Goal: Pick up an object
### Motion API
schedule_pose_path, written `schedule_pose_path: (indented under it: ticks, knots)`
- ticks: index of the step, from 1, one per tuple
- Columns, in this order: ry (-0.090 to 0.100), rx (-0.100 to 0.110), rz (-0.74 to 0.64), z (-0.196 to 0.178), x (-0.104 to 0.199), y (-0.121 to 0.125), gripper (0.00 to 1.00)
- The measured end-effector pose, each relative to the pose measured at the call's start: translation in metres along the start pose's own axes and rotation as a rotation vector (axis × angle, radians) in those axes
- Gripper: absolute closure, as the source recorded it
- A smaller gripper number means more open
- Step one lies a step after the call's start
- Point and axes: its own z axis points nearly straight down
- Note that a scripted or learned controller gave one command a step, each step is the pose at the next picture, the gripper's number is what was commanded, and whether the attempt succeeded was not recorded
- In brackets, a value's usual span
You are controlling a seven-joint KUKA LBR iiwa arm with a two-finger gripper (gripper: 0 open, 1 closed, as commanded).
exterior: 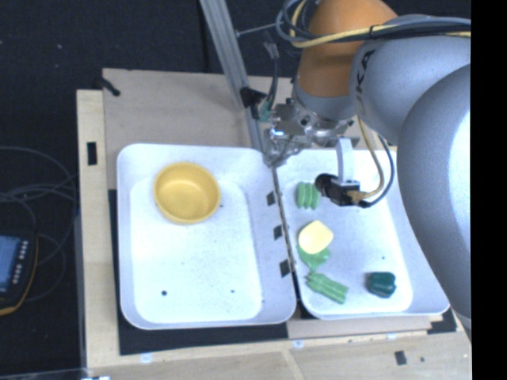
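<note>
Claw [274,152] poised over the far end of the seam between the left bin [198,267] and right bin [384,228] — no telling how wide it stands. Likeliest pick the small ridged green piece [307,195], lying in the right bin just right of the claw and a little nearer, long axis running far-to-near. Toward the near edge: yellow-green lump [314,237], green pod [327,288], dark green pepper [381,283].

I see the yellow bowl [187,192] in the left bin [135,291]. Right of the bowl and farther back, the gripper [273,155] hangs over the bins' seam. Farther right of the bowl, the right bin [412,291] holds a ridged green piece [307,195], a yellow lump [314,237], a green pod [327,288] and a dark green block [381,283].
</note>
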Motion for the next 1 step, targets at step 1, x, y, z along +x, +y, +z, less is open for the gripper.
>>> schedule_pose_path:
  ticks: [1]
  knots:
    - [-0.001,0.002,0.000,0.0119,0.0555,0.0063,1.00]
